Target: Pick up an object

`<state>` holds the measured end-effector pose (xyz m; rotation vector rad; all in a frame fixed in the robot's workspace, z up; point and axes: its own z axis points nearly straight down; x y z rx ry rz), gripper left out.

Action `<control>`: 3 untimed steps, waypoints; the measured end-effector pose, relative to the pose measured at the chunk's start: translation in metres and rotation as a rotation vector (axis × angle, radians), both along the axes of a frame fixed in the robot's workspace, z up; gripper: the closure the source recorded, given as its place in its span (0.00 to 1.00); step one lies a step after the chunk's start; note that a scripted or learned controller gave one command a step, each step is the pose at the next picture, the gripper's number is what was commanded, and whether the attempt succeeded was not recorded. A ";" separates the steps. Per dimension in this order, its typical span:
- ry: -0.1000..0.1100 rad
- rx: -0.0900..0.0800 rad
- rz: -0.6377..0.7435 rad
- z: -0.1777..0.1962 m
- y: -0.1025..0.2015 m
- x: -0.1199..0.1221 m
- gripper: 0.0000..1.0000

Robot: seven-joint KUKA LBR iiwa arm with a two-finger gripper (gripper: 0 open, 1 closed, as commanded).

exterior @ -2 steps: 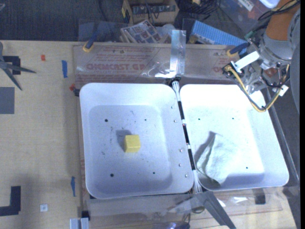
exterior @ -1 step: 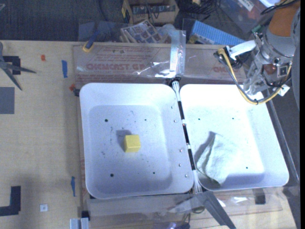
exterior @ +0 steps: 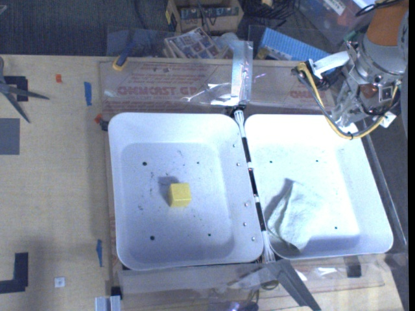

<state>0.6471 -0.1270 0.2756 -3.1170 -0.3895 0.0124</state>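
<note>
A small yellow block (exterior: 180, 194) lies near the middle of the left bin (exterior: 130, 141). A crumpled grey-white cloth (exterior: 293, 214) rests in the right bin (exterior: 363, 173), toward its front left corner. My gripper (exterior: 353, 112) hangs over the far right corner of the right bin, well away from both the cloth and the block. Cables and the wrist hide its tip. Nothing can be seen held in it.
A yellow cable (exterior: 324, 105) loops from the wrist over the right bin's far edge. A clear plastic sheet (exterior: 194, 86) and a metal post (exterior: 241, 70) stand behind the bins. Boxes and clutter lie beyond the bench's far edge.
</note>
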 end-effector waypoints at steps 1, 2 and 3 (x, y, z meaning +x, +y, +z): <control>-0.001 0.003 0.155 -0.093 0.063 0.002 1.00; -0.007 0.000 -0.052 0.020 0.079 -0.015 1.00; -0.005 -0.001 -0.057 0.029 0.077 -0.014 1.00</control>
